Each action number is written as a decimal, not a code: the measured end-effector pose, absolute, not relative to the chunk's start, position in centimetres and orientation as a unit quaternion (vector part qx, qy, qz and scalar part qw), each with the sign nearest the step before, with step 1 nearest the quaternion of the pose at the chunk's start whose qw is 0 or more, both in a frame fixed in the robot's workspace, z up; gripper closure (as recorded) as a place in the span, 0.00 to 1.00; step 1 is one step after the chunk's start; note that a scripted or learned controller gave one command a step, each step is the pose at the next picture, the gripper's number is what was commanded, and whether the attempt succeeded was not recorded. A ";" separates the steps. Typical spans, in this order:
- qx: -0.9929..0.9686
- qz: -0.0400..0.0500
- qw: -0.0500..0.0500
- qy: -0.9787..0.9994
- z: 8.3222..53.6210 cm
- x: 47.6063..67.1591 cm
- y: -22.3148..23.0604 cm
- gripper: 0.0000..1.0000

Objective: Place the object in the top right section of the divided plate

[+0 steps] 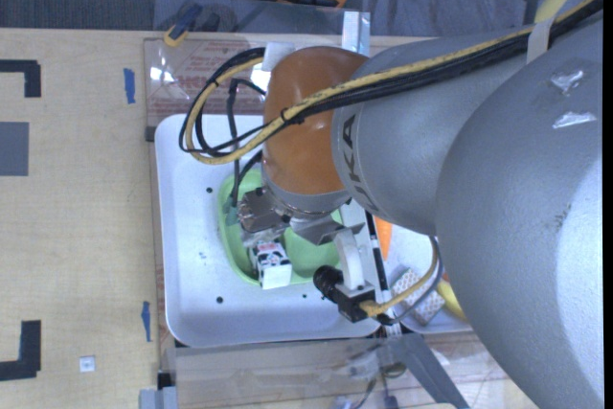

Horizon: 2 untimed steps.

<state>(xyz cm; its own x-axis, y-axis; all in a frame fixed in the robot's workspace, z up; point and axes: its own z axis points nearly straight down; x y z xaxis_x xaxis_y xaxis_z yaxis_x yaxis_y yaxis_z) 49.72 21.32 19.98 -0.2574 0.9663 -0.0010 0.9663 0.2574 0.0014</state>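
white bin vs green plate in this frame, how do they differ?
Colour: the white bin is white, the green plate is light green.
Size: the bin is the larger; the plate lies inside it.
Shape: the bin shows a rounded-corner rectangular outline, the plate a curved rim.
Visibility: much of the bin's left side and floor is exposed; the plate shows as slivers around the arm's wrist.
Shared: both are shallow and partly covered by the arm.
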 end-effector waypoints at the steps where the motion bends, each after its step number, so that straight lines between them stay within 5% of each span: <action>1: 0.657 0.006 0.001 0.754 13.8 48.8 21.6 1.00; 2: 0.658 0.020 0.004 0.752 10.3 48.8 22.9 1.00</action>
